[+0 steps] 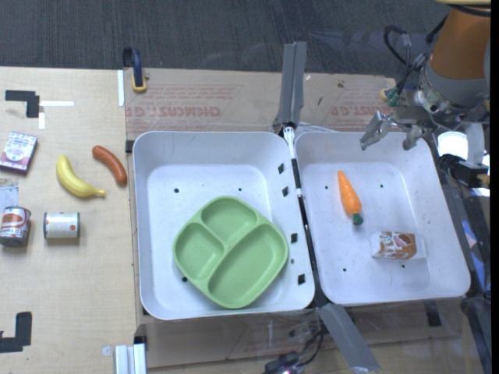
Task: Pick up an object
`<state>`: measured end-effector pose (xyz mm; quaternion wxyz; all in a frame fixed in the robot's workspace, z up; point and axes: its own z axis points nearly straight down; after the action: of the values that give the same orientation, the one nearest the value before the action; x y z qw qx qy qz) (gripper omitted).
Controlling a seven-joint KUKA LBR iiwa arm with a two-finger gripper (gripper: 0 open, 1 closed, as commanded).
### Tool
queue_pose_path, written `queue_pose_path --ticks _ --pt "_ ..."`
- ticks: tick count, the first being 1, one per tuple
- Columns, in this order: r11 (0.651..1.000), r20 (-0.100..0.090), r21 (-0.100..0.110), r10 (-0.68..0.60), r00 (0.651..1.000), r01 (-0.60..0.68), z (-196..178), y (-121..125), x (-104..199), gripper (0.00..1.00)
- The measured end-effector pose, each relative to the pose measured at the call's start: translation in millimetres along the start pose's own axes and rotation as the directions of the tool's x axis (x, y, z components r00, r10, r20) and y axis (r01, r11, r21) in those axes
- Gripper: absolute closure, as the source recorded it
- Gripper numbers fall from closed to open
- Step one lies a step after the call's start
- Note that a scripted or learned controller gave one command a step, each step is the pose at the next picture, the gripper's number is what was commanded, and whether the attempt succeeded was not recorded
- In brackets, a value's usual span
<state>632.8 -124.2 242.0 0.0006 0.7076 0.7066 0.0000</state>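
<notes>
The carrot (349,195) lies in my right bin (437,283), toward its middle-left, orange tip pointing to the far wall and small green stub toward the near one. It looks like a toy: light, stiff, probably smooth plastic, so I judge it will slide if pinched near the tapered tip. The thick part just above the green end seems the best place, with my fingers set across its width. Just beside it, nearer the front right, sits a small brown-and-white packet (394,245), flat and likely soft, which I expect would be harder to get fingers under. The two are apart, so the carrot has room on both sides.

My hand (394,133) hovers over the far rim of this bin, fingers spread apart and carrying nothing. The left bin (152,209) carries a green divided plate (231,251). Out on the desk (62,287) lie a banana (76,178), a sausage (110,164) and two cans (61,226).
</notes>
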Motion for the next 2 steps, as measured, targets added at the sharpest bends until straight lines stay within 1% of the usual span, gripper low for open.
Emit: queue_pose_path --ticks 1,2 --pt "0.999 0.000 0.000 0.037 0.999 -0.037 150 0 -14 0.00" --pt "0.999 0.001 -0.001 0.039 0.999 -0.039 139 0 -15 1.00"
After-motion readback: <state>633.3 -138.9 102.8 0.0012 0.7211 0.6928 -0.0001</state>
